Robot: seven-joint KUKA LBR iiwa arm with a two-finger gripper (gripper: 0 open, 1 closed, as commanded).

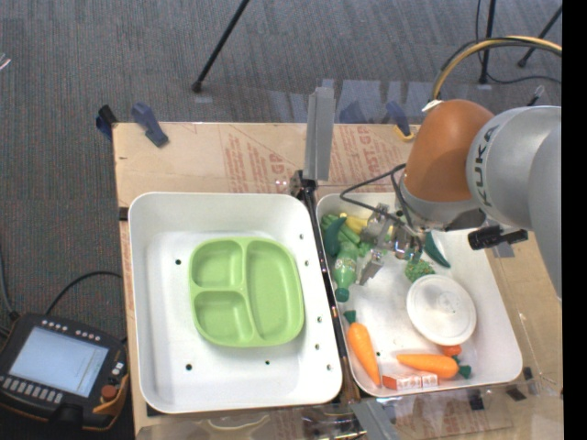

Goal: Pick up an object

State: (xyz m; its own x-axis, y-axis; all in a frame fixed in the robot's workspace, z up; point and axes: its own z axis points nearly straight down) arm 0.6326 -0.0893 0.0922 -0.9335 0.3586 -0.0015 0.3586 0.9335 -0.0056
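The right bin [491,287] holds toy food. A pile of green vegetables [344,241] with a yellow piece [356,221] lies in its far left corner, and a small green piece [419,268] sits near the middle. A white round lid [442,308] lies right of centre. Two carrots [363,352] [428,364] rest along the near side, beside a red and white block [410,382]. My gripper [379,248] hangs low over the bin just right of the green pile, its metal fingers [371,269] pointing down.
The left bin [151,246] carries a green divided plate [246,291]. A grey upright post [318,136] stands behind the gap between the bins. A teach pendant [60,369] lies on the floor at lower left.
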